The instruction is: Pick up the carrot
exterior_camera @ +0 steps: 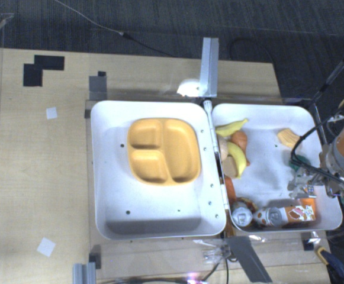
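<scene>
The carrot [229, 189] looks to be the orange-red piece lying along the left wall of the right bin [266, 112], partly hidden behind the bin wall and the cans below it. My gripper [304, 187] hangs over the right side of that bin, well to the right of the carrot, just above an orange carton. Cables and the wrist hide much of the gripper. Nothing shows held in it.
Two bananas [233, 127] and a brownish round fruit [239, 140] lie above the carrot. Two cans [241, 216] and the orange carton [302, 212] line the bin's front wall. A pale chip-like item [287, 136] sits upper right. The left bin [106, 176] bears a yellow divided plate [163, 150].
</scene>
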